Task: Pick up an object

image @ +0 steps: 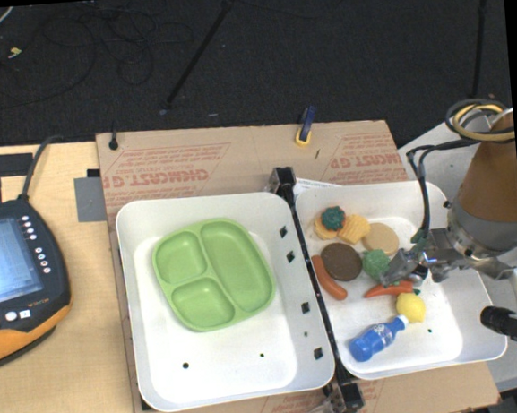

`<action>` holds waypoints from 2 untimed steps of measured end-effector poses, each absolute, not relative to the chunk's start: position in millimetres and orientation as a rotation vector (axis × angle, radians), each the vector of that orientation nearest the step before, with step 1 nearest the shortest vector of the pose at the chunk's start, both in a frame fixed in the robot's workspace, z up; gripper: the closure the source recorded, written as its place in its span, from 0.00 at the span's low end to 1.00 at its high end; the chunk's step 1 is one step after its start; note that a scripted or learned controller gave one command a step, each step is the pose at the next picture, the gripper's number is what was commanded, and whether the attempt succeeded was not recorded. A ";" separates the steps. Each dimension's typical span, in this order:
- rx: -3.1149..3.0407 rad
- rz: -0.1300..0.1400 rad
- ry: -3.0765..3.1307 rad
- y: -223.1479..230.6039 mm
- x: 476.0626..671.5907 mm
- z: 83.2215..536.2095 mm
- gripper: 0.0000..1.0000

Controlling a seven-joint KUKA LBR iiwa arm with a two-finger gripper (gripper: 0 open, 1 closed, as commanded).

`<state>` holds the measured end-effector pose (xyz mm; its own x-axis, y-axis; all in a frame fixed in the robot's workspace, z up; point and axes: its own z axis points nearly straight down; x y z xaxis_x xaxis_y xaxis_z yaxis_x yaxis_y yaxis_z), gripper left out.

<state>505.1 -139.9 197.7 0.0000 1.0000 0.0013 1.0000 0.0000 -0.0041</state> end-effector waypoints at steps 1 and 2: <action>-2.220 0.005 -2.215 -141.2 504.8 207.5 1.00; -2.213 -0.007 -2.233 -81.1 617.0 200.5 1.00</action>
